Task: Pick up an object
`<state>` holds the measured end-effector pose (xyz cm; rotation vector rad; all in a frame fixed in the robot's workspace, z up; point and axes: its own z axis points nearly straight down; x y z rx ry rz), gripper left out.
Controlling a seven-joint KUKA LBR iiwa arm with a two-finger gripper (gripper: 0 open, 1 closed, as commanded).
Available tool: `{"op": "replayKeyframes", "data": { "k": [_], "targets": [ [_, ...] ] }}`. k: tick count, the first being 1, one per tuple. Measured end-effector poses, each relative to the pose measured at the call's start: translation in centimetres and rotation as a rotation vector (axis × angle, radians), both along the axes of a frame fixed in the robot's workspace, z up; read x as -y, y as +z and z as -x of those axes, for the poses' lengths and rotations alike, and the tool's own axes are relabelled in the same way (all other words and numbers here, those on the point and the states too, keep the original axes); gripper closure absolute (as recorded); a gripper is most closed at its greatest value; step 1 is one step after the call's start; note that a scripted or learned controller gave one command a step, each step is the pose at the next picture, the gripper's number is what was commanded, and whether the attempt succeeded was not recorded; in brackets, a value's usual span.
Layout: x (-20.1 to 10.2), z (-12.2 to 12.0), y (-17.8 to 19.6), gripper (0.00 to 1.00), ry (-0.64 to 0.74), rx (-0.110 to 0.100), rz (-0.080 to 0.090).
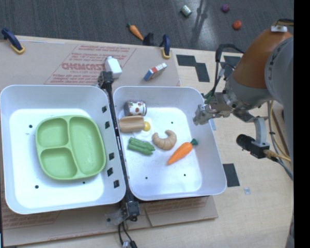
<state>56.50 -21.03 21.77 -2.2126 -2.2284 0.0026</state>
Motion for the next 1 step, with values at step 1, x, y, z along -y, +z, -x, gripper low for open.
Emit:
{"op": "replayKeyframes", "data": {
  "k": [1],
  "targets": [
    [-2.14, -4.72, -9.98, 1.00, 0.000, -0.003, -0.002]
  ]
}}
